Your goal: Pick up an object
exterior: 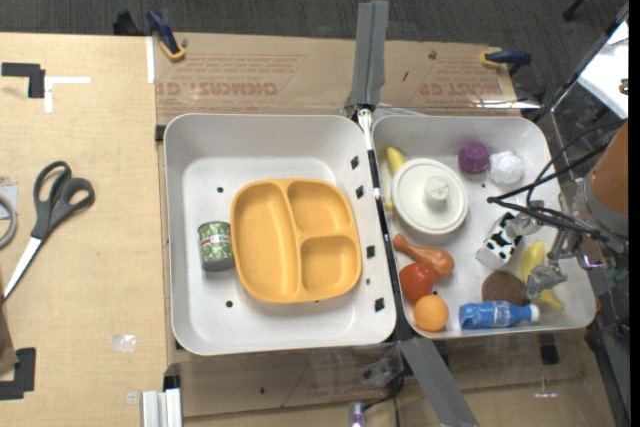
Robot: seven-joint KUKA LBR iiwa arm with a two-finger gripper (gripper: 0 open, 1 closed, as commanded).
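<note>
The right bin (535,130) holds several small objects. Among them are a white lidded bowl (430,197), a purple ball (474,157), a white crumpled lump (506,166) and a black-and-white cow toy (498,237). A yellow piece (530,258), a brown lump (503,287), a blue bottle (497,315), an orange ball (430,313), a red tomato (415,280) and an orange drumstick shape (425,253) lie there too. My gripper (548,273) hangs low over the bin's right side, right by the yellow piece and just above the brown lump and bottle.
The left bin (190,315) holds a yellow divided plate (297,240) and a green can (214,245). Scissors (50,205) lie on the bench at the left. Black cables (560,165) run across the right bin's far right corner.
</note>
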